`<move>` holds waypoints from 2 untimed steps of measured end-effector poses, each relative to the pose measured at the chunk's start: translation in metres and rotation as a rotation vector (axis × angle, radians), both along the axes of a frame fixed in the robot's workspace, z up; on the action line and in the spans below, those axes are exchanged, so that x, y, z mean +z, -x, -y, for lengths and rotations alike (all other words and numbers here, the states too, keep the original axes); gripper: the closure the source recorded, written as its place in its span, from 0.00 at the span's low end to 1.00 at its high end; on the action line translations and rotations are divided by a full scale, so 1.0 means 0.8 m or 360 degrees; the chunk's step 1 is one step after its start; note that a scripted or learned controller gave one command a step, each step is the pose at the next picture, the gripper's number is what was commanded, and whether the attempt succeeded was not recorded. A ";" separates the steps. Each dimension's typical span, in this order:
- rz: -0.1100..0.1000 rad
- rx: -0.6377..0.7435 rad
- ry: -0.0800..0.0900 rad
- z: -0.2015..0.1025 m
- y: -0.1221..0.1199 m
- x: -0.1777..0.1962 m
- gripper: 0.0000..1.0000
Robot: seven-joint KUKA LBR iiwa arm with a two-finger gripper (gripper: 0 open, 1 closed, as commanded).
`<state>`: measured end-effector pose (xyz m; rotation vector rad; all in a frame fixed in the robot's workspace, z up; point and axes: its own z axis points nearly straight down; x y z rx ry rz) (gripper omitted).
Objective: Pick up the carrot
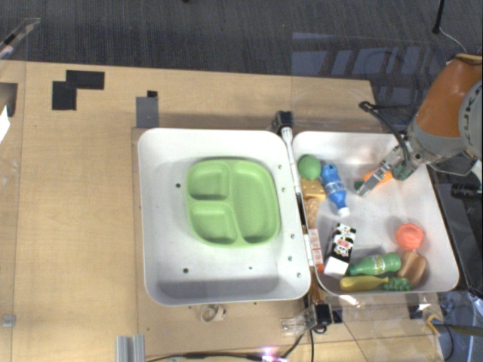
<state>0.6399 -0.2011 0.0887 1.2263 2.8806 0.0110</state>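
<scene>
carrot (pixel 376 176) up off the floor of right bin (pixel 445 225), or looks so: small orange piece sitting at the tip of gripper (pixel 386 173), upper middle of that bin, shadow on the white floor below and left of it. judged as grasp made and lift started; left to do: raise clear of the bin walls and hold. cannot rule out a shallow pinch, since only the near end seems caught.

gripper narrowly set, fingers pressed in on the carrot's right end, no spread visible. grey pointed bit sticking out lower left of the carrot toward bottle (pixel 334 187); cannot tell if finger tip or part of the toy. touching nothing else; bottle just beside, apart.

arm (pixel 445 108) reaching in from the right, orange band above the wrist, over the bin's far right corner.

rest of right bin: green ball (pixel 309 166) by the left wall, blue bottle next to it, milk carton (pixel 342 249) lower down, orange round piece (pixel 410 237) right, green and yellow clutter (pixel 375 271) along the near wall. all well apart from the carrot.

left bin (pixel 162 277) with green tray (pixel 232 201), three compartments, untouched.

risk as judged: slip from the end-grip on the way up.
</scene>
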 end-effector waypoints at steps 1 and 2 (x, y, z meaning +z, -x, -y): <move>-0.0004 -0.0834 -0.0002 0.002 0.001 -0.001 0.00; 0.0011 -0.0818 0.0001 0.001 -0.003 0.016 1.00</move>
